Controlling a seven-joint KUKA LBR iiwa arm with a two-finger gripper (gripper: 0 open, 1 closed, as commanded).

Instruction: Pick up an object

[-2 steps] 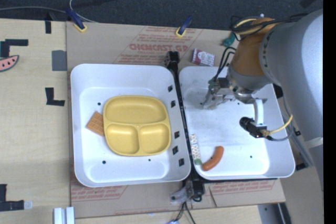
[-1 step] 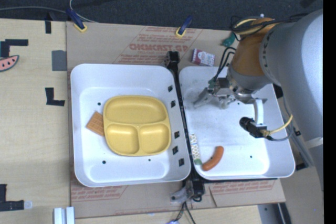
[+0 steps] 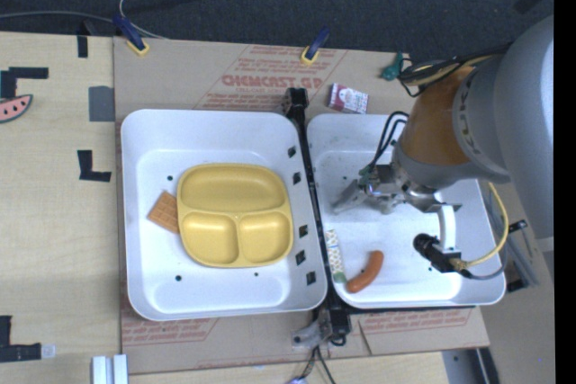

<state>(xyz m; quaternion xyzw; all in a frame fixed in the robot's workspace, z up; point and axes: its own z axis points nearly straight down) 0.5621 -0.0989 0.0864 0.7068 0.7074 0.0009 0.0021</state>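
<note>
Gripper [image 3: 346, 199] low in right bin [image 3: 468, 288], fingers spread apart, nothing between them. Sausage [image 3: 364, 272] lies near the bin's front edge, apart from gripper. Yellow tray [image 3: 236, 213] in left bin [image 3: 148, 148].

Red print reading "CHEMCAST GP" is seen on the brown cardboard sheet [image 3: 261, 81] that lies under the two bins, at its far edge just beyond the left bin [image 3: 144, 193]. Further red lettering is carried along the near edge of the same sheet, but it is too small to be read. Print is also borne by a small packet [image 3: 346, 98] beyond the right bin and by a narrow strip [image 3: 335, 254] inside it; neither can be made out.
</note>
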